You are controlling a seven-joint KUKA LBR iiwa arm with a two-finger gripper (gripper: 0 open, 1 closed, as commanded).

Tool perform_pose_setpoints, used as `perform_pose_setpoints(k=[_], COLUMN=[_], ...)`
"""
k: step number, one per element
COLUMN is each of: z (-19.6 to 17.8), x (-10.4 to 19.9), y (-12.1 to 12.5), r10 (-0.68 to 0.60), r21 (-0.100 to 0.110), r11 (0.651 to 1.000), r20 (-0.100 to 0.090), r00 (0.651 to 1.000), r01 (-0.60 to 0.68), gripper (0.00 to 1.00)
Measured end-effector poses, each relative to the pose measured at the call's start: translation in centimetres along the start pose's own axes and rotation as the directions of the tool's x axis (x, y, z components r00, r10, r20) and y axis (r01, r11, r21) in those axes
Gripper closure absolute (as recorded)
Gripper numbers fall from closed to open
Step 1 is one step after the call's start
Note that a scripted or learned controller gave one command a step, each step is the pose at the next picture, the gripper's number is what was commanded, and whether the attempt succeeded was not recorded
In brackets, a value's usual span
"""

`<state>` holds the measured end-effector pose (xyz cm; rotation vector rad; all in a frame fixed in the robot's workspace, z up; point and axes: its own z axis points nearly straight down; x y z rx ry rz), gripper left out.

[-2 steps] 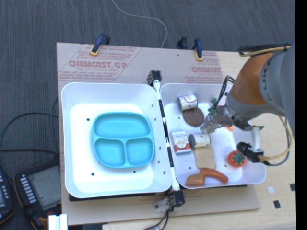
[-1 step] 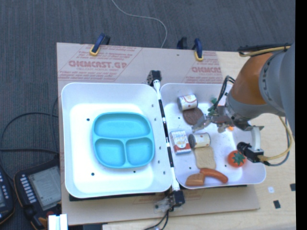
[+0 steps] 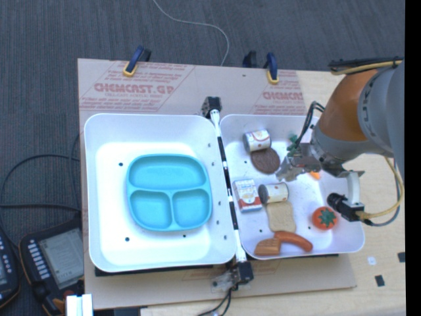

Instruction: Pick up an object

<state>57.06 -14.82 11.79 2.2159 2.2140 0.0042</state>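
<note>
One round brown cookie [image 3: 266, 160]; flat

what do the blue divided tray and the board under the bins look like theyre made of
The blue divided tray looks like moulded plastic: one even light-blue colour, rounded compartment walls, a soft sheen. The board under the bins looks like plywood or a paper-faced sheet: pale tan, matte, with red printed lettering across it. The look leaves open which of the two it is.
</note>
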Motion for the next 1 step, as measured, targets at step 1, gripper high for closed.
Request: perform_pose_setpoints(k=[1], z=[0.01], x=[0.01], y=[-0.01], r10=[0.000], r21=[0.000], r11=[1.000], r20=[0.000], r00=[1.000], r01=[0.000], gripper=[0.00])
